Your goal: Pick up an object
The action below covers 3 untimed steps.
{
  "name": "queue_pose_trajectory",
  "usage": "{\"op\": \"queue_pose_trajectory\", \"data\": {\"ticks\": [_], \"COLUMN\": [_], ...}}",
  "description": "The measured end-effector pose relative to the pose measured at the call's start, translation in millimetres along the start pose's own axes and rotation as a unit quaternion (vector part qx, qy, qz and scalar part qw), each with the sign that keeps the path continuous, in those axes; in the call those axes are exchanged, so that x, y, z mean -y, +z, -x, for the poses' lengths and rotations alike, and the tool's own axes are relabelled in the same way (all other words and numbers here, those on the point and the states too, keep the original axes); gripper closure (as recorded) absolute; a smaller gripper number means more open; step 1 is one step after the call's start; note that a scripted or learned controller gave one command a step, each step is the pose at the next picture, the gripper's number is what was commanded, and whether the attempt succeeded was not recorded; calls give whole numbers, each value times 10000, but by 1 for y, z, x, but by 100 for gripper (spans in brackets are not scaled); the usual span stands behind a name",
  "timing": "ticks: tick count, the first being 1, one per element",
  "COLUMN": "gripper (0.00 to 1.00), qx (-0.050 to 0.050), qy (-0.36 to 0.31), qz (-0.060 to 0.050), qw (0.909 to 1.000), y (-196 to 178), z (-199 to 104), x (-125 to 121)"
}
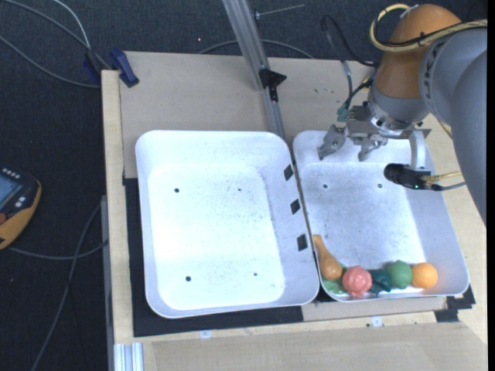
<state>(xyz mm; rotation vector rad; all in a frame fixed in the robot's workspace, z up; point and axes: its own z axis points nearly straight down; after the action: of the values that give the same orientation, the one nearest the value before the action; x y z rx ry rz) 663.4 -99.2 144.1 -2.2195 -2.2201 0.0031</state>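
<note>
While arm bends downward, pincer [347,145] open, above right bin [371,215]

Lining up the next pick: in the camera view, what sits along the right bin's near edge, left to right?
Orange carrot-shaped piece → pink ball → dark teal item → green ball → orange ball. The claw hangs over the right bin's far edge.

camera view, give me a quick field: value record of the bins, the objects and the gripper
right bin: holds all the objects, lined up along its near edge
objects: carrot-like piece, pink ball, green ball, orange ball
left bin: speckled white floor
gripper: above the far edge of the right bin, fingers spread, nothing between them
arm: comes in from the upper right
</note>
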Motion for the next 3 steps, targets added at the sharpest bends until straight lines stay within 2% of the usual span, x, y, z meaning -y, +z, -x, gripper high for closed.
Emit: {"op": "queue_pose_trajectory", "data": {"ticks": [1, 2, 3], "gripper": [0, 100, 100], "qx": [-1, 3, 4], "qy": [-1, -2, 1], "qz": [-6, 28, 38], "qw": [10000, 10000, 10000], "y": [53, 39, -11], "z": [0, 0, 6], "x": [1, -1, 5]}}
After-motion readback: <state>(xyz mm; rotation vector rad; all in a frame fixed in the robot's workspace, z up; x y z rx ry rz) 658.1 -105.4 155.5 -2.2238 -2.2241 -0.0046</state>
